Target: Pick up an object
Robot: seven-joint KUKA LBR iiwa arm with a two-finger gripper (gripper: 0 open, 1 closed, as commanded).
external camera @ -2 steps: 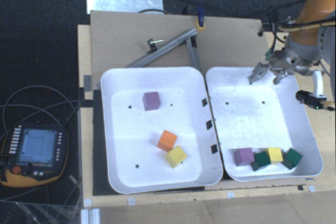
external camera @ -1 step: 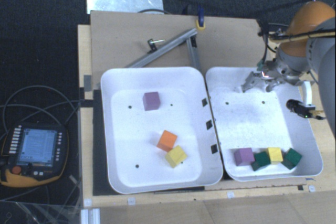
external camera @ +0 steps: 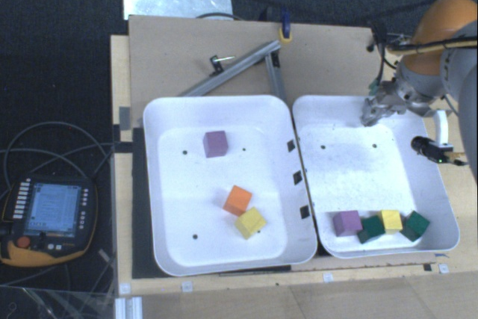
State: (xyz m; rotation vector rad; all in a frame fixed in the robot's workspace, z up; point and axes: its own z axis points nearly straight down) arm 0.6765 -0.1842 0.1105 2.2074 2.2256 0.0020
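My gripper (external camera: 371,116) hangs over the far edge of the right bin (external camera: 373,160), near its back wall, with nothing visibly between its tips. In the left bin (external camera: 168,183) lie a purple cube (external camera: 215,143) toward the back, an orange cube (external camera: 237,199) in the middle, and a yellow cube (external camera: 250,222) touching it at the front. Along the right bin's front wall sit a purple cube (external camera: 346,222), a dark green block (external camera: 370,228), a yellow cube (external camera: 391,220) and another green block (external camera: 415,224), packed close together.
A grey metal bar (external camera: 231,67) lies slanted on the board behind the left bin. Black clips (external camera: 297,177) sit along the seam between the bins. A teach pendant (external camera: 48,220) with cables rests on the floor at the left.
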